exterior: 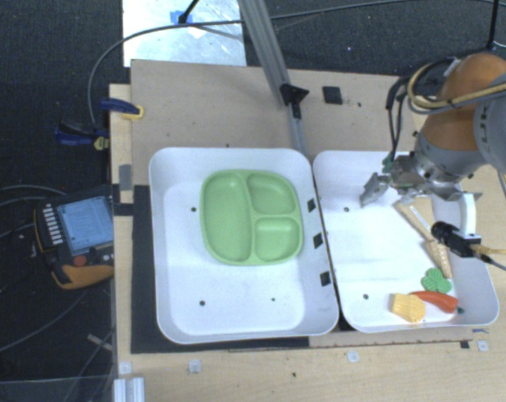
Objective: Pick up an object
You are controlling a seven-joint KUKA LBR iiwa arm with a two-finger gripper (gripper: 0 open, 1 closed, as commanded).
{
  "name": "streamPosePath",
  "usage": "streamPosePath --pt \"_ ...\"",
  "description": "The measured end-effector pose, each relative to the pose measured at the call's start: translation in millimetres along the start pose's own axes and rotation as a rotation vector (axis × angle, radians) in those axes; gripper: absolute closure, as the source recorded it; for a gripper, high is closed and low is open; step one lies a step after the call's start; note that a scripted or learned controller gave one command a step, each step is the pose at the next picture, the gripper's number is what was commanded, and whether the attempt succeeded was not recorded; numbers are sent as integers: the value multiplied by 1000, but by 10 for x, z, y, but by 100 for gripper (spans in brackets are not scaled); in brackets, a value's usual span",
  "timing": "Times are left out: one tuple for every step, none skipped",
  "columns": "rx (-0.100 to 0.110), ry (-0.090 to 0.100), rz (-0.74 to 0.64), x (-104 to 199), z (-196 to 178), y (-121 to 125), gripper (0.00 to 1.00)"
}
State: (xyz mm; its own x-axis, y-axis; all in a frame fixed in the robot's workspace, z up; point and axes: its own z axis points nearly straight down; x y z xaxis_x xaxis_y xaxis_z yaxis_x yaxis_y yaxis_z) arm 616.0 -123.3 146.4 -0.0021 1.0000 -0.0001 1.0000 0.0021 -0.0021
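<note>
Objects for picking lie clustered at lower right of the frame in the right bin point(345, 304): yellow block point(408, 307), carrot point(436, 299), cone point(431, 245). Gripper point(375, 189) hovers upper left of them, fingers spread, pinching nothing. Approach step by the look of it; next calls for shifting toward lower right, then descending.

We see a grey arm point(487, 132) with a rounded orange band point(479, 78) above its wrist. Black and yellowish cables point(420, 86) loop beside that band. Below it sits a grey metal gripper point(377, 189), and a white bracket with a black fitting point(458, 239) hangs nearby.
</note>
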Motion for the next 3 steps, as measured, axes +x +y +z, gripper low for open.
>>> streamPosePath --pt "0 0 -3 48 464 74 0" --pt "-5 -1 -1 47 608 88 0" --pt "-10 0 -4 52 475 108 100"
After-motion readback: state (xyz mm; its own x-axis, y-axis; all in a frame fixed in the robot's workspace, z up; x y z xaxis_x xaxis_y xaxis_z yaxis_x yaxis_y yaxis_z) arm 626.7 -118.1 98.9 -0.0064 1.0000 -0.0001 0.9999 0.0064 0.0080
